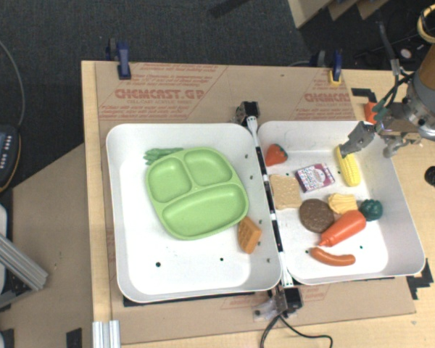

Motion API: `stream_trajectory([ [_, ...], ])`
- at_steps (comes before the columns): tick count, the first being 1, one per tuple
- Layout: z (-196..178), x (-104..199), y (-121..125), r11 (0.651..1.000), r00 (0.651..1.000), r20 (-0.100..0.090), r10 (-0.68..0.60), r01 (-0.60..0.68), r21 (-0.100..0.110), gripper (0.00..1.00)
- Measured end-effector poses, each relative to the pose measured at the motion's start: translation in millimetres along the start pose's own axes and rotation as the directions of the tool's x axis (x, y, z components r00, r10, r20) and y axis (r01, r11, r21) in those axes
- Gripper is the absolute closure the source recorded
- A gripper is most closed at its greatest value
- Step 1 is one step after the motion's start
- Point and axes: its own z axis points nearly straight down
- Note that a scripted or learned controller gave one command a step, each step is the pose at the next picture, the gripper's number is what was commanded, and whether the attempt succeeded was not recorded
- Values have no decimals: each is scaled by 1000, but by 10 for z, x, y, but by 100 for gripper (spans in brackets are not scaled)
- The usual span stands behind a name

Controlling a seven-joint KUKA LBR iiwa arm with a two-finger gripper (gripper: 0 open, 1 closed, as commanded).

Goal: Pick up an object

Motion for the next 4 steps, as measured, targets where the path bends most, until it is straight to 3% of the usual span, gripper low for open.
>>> stream_trajectory([
  [1, 1008, 408, -276, 1000, 1000, -5, -2, 3, 13, 0],
  [2, 1836, 286, -288, 1000, 1000, 7, 1, -1, -11, 0],
  [3, 1856, 276, -702, 1000, 1000, -2, 2, -2, 6, 0],
  [4, 1857, 493, -641, 1000, 1000, -1, -2, 2, 1, 0],
])
